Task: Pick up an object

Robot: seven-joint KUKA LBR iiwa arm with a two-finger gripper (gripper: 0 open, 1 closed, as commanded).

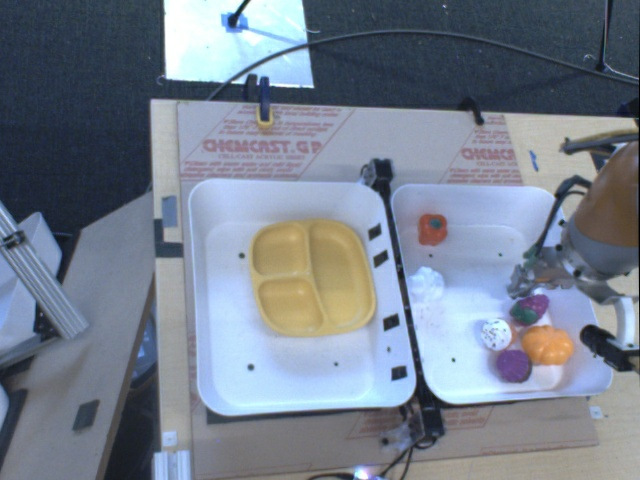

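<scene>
Two bins (300,193) on your table; toys (525,343) crowded the right bin's near-right corner, jaws (528,280) hovered beside them, grip state unreadable, left side stood open.

A yellow divided tray (310,276) lies in the left white bin (215,268).

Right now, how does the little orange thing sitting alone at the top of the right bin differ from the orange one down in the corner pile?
The small orange object is darker, reddish orange, and lies alone. The larger orange object is paler, yellowish, and sits packed against a purple piece and a speckled white ball. Both are rounded and lie in the right bin.
</scene>
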